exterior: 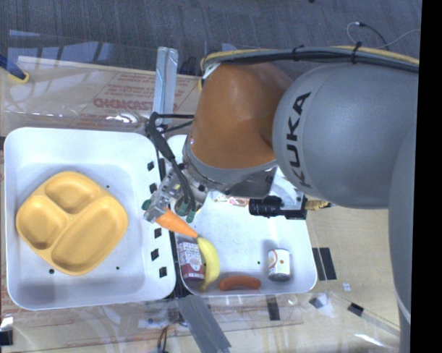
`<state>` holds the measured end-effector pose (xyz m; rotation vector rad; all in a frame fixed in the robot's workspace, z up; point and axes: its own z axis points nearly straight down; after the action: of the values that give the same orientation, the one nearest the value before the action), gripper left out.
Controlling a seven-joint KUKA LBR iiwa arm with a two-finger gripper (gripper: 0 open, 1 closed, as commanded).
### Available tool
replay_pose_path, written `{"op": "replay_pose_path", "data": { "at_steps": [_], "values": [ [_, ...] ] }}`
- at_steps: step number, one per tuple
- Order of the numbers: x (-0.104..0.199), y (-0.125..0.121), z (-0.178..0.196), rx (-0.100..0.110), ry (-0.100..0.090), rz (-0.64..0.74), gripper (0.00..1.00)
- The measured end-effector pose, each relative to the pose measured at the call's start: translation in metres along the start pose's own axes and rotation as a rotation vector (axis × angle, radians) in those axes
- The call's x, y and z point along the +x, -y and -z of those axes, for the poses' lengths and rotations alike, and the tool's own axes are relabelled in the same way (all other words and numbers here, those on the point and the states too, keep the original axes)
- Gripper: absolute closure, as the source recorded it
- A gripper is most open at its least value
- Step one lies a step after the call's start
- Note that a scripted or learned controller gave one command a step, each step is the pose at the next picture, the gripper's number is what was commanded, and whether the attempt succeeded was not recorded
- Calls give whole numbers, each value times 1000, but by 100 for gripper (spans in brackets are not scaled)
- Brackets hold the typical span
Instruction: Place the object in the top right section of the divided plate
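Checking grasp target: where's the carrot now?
The carrot lies in the right bin, near its left wall, just below the hand and above the banana.

Dark grey carpet floor [82, 12], pale wooden bench top [349, 234], clear plastic sheet [79, 87] with red lettering, even overhead light

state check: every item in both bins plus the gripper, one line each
divided plate: flat in left bin, sections bare
carrot: in right bin, at the gripper's tip, grasp unclear
gripper: low over right bin's left edge, above carrot
banana: lying in right bin
bottle: lying on its side beside banana
sausage: lying near front wall
can: upright, right bin
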<state>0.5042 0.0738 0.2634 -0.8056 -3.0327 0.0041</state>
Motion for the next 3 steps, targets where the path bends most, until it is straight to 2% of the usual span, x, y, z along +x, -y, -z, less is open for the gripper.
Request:
{"op": "replay_pose_path", "data": {
  "at_steps": [1, 2, 3],
  "values": [
    [55, -63, -134, 2, -2, -135, 100],
    [54, -63, -134, 1, -1, -137, 0],
    [-9, -108, -172, 0, 2, 58, 0]
  ]
}}
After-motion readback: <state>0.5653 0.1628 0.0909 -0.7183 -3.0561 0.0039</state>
